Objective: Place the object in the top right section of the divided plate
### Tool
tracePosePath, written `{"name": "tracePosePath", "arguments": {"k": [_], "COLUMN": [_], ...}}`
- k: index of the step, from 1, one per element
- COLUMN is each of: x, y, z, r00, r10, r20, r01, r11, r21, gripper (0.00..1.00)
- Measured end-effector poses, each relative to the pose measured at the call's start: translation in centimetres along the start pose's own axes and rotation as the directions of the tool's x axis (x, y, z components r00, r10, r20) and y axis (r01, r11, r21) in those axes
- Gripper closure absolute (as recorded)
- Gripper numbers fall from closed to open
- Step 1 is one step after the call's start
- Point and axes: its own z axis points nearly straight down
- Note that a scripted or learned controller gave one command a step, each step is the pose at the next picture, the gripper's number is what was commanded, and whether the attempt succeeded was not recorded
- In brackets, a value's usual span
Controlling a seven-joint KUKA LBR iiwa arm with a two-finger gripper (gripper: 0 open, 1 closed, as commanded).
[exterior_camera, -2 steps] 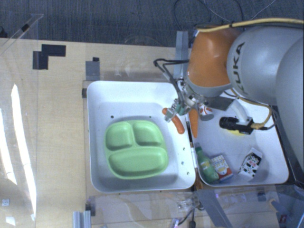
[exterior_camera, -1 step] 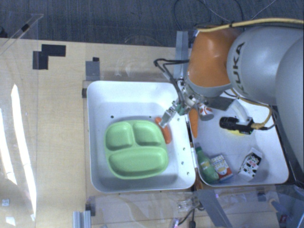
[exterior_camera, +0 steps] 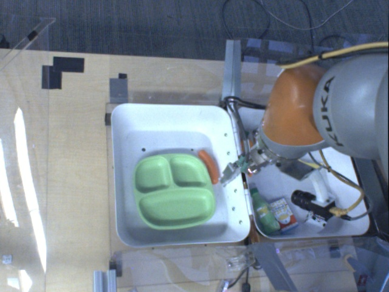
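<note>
Observed: the orange object point(exterior_camera: 208, 165) lies along the right rim of the green plate point(exterior_camera: 176, 208), beside its top right section point(exterior_camera: 189, 172); whether it rests on the rim or on the floor of the left bin point(exterior_camera: 121, 175) cannot be determined. The gripper point(exterior_camera: 233, 171) sits low over that bin's right wall, just beside the object, and whether it is apart or together cannot be told. Nothing is seen held. Risks: the object is slim and rounded, so it may roll off the rim or slip out of a grasp. It lies tight to the plate, so a descent may strike the plate and shift it. The nearby bin wall leaves little room for approach. Legible writing: "KUKA" on the arm point(exterior_camera: 358, 108). The carton point(exterior_camera: 282, 215) and the bottle point(exterior_camera: 263, 215) carry printing too small to read.
</note>
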Motion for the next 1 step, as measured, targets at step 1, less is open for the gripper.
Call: {"name": "tracePosePath", "arguments": {"k": [1], "x": [-0.11], "y": [0.18], "z": [-1.12], "r00": [1.000], "r10": [0.000], "r20": [0.001], "r01": [0.000], "r11": [1.000], "r21": [-0.005], "gripper": [1.00]}}
